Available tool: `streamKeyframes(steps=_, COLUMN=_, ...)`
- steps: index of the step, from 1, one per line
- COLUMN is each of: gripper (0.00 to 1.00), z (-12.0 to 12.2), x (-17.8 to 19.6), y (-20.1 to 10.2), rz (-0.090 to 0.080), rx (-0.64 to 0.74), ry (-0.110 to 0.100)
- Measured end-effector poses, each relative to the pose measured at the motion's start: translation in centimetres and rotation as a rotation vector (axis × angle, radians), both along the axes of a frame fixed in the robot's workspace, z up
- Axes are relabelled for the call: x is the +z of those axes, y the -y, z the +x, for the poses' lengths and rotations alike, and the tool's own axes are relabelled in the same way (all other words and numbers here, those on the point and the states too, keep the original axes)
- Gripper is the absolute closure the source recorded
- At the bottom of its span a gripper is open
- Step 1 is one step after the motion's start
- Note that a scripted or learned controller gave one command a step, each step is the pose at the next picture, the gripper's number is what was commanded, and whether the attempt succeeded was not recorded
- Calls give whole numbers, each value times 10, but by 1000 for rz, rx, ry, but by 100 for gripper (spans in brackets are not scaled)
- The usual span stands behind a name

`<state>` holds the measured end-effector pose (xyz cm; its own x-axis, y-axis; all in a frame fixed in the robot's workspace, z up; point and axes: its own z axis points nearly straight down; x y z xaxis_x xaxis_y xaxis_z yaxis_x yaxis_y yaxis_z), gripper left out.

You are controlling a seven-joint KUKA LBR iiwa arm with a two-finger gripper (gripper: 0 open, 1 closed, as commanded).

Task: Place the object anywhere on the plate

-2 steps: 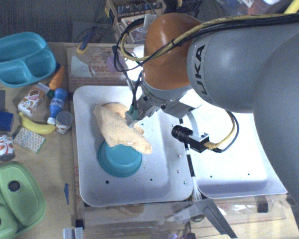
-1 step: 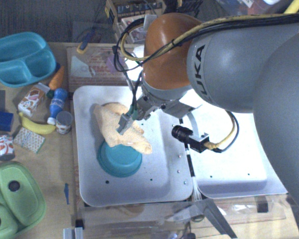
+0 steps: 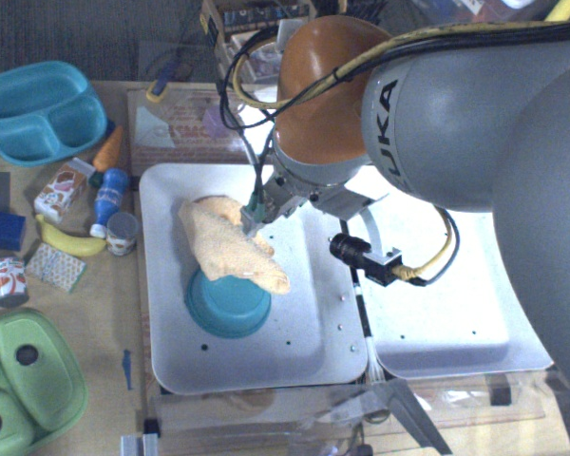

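A pale yellow cloth (image 3: 230,240) lies rumpled in the left white bin (image 3: 299,345), its lower end draped over the rim of a blue round plate (image 3: 230,307). My gripper (image 3: 254,213) comes down from the orange-banded wrist onto the cloth's upper right edge. Its dark fingertips touch the fabric there. The arm's bulk hides the wrist and much of the right bin.
The right white bin (image 3: 456,340) sits beside the left one, with a black cable fitting (image 3: 361,255) over the divide. Left of the bins lie a banana (image 3: 71,238), a blue bottle (image 3: 106,200), a can (image 3: 122,228), a blue tray (image 3: 43,112) and a green container (image 3: 24,378).
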<state>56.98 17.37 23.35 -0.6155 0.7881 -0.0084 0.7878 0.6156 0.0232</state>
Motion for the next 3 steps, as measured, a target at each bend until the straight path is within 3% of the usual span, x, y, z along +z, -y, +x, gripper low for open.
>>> streamKeyframes(steps=1, gripper=0, z=0, x=0, y=0, rz=0, rx=0, ry=0)
streamKeyframes(steps=2, gripper=0, z=0, x=0, y=0, rz=0, rx=0, ry=0)
streamKeyframes(steps=3, gripper=100, z=2, x=11, y=0, rz=2, rx=-1, ry=5)
